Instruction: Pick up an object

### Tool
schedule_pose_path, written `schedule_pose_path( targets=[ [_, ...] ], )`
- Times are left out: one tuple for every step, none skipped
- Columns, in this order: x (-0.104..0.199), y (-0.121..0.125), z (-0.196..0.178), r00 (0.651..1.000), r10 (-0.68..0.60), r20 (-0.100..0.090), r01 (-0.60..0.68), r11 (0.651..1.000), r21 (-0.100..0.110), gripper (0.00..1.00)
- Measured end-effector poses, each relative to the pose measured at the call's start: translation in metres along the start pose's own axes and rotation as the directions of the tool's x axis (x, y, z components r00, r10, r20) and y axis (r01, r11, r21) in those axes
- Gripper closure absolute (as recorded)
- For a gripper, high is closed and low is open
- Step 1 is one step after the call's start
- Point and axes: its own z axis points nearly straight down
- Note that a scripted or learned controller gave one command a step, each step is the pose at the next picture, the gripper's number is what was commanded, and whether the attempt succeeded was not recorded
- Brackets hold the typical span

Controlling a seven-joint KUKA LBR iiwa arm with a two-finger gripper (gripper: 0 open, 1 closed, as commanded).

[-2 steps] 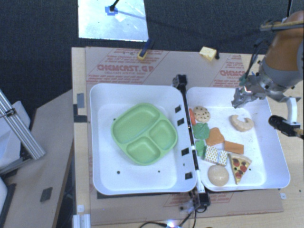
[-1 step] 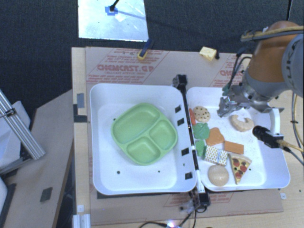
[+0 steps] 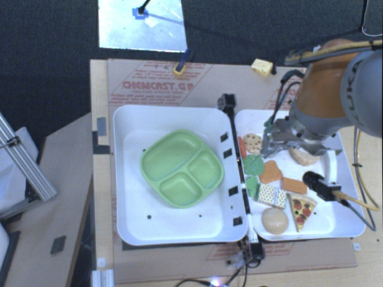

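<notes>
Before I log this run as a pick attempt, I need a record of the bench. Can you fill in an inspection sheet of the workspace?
Surface: two white bins side by side, left bin and right bin, on a cardboard sheet.
Job's things: toy foods in the right bin: cookie, pizza slice, round bun, orange piece, green piece.
Clutter: green divided plate in the left bin; yellow block on the cardboard.
Grippers: hand low over the right bin's food; finger state unclear.
Cables: black cable along the arm.
Surroundings: dark carpet; metal plate beyond the bench.
</notes>
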Motion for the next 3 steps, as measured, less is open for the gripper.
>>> schedule_pose_path(
  targets=[
    [0.046,-0.028,0.004,1.0,0.0,-0.001,0.0,1.0,0.0,1.0],
    [0.083,-0.051,-0.005,1.0,-0.001,-0.001,0.001,1.0,-0.001,1.0],
    [0.098,-0.061,-0.024,1.0,0.001,0.0,-0.001,1.0,-0.005,1.0]
  ],
)
